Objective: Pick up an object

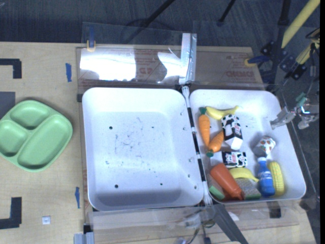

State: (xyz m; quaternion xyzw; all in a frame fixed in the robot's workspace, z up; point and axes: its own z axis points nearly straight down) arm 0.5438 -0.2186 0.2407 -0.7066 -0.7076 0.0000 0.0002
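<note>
Gripper [294,113], grip state unclear, hangs over the smooth right bin [254,96] of plastic toys.

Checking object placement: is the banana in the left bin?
No, the banana lies in the right bin, near its far edge beside a carrot.

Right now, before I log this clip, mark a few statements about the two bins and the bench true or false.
1. The toys all lie in the right bin. True.
2. The banana lies at the near end of the pile. False: it lies at the far end, beside the carrot.
3. A green divided plate sits on the bench left of the left bin. True.
4. The corn cob lies in the left bin. False: it lies in the right bin, next to the blue bottle.
5. The gripper holds the carrot. False: it is at the right bin's right rim, apart from the carrot.
</note>
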